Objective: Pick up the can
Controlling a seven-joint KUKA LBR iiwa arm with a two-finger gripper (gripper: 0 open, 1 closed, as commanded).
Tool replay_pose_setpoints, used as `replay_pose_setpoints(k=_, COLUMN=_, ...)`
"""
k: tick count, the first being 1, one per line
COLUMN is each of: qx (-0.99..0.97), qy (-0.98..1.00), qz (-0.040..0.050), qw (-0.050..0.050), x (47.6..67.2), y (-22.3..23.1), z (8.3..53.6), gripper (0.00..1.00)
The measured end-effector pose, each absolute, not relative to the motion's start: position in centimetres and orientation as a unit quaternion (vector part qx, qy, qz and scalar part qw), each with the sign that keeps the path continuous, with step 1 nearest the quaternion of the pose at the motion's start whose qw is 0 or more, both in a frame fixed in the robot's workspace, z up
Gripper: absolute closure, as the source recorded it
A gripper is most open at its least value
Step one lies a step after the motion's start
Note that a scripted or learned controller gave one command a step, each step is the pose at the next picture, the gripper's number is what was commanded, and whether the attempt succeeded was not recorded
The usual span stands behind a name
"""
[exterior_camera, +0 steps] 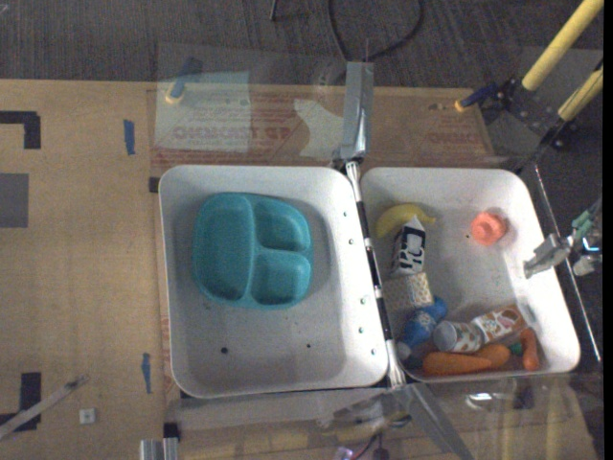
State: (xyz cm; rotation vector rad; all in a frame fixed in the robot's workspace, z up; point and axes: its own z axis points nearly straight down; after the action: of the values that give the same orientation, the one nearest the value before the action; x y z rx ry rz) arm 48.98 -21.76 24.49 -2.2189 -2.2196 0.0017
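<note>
With our fingers' state unclear at the gripper [565, 249] by the right bin's three-o'clock rim, we should descend squarely over the toppled labelled metal can [476, 332] at five o'clock.

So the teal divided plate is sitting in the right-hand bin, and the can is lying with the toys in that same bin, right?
Not quite. The camera view shows the teal divided plastic plate in the left white bin, alone. The labelled can does lie on its side among the toys in the right white bin, by the orange carrot.
</note>
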Motion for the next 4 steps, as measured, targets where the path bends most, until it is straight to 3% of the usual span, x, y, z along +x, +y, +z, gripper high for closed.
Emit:
replay_pose_setpoints(k=1, qx=-0.687, qy=-0.727, qz=0.0004, qw=0.001, x=53.4, y=-13.4, z=18.1, gripper=0.00)
replay_pose_setpoints(k=2, qx=-0.639, qy=-0.769, qz=0.0001, qw=0.001, x=53.7, y=-18.5, z=14.3, gripper=0.00)
replay_pose_setpoints(k=3, qx=-0.629, qy=-0.777, qz=-0.0002, qw=-0.002, x=58.2, y=-22.1, z=13.3, gripper=0.00)
replay_pose_setpoints(k=4, qx=-0.629, qy=-0.777, qz=-0.0007, qw=-0.004, x=58.3, y=-22.2, z=14.4, gripper=1.00)
